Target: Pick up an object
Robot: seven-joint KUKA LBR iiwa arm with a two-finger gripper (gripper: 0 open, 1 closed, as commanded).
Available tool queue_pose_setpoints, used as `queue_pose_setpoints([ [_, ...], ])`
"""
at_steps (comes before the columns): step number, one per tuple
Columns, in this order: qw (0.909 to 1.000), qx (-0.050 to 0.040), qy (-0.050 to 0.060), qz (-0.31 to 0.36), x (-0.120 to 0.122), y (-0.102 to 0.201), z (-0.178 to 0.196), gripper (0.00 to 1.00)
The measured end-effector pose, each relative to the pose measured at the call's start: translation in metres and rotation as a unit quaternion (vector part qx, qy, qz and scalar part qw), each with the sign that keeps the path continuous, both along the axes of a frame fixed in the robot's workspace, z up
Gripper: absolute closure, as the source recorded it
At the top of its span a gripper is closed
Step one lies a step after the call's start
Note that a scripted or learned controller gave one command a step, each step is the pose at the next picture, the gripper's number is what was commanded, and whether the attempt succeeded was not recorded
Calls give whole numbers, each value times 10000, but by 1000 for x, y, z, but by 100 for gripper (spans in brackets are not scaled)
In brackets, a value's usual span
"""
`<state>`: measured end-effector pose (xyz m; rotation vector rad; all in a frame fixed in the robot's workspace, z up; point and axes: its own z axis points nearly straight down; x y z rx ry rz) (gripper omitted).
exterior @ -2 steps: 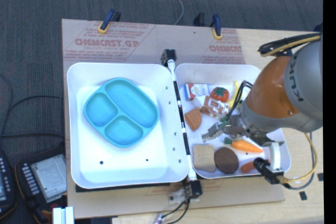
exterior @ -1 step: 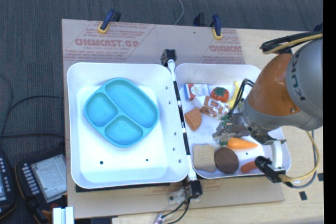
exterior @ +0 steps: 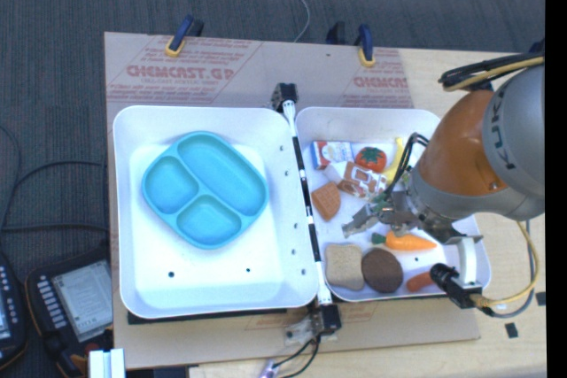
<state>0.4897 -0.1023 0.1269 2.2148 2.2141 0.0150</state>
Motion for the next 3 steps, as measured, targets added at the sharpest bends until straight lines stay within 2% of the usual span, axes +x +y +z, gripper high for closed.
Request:
queue_pose_setpoints([
  [1,10000,-17,18,-2,-1,1,-22,0],
  [2,10000,-27,15,-9,-1,0,-12,100],
  [3,10000,-24,17,-9,-1,0,-12,0],
])
